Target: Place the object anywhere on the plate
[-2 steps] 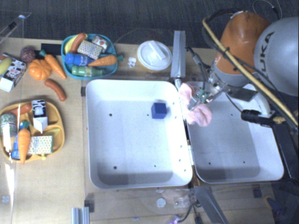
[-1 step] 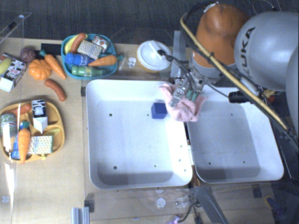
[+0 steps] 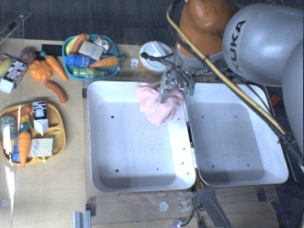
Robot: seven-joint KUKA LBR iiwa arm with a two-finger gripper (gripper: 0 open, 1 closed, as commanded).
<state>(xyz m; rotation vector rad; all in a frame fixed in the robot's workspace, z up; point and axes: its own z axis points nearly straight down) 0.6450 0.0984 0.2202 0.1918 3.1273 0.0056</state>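
Observation:
A crumpled pink cloth (image 3: 156, 107) lies bunched in the far right corner of the left bin (image 3: 128, 170), its right edge reaching the divider between the bins. My gripper (image 3: 165, 95) comes down from the orange-banded wrist straight onto the cloth's top. Its fingers are closed together, pinching a fold of the pink fabric. A yellow sectioned plate (image 3: 58, 136) sits on the bench at the far left, loaded with toy food. A small white round dish (image 3: 154, 56) stands just behind the bins, partly hidden by the wrist.
The right bin (image 3: 237, 146) lies under the arm. A blue bowl (image 3: 111, 70) of toy food stands behind the left bin. A toy pumpkin (image 3: 39, 70), carrot (image 3: 57, 66) and sausage (image 3: 57, 90) lie loose on the bench's left.

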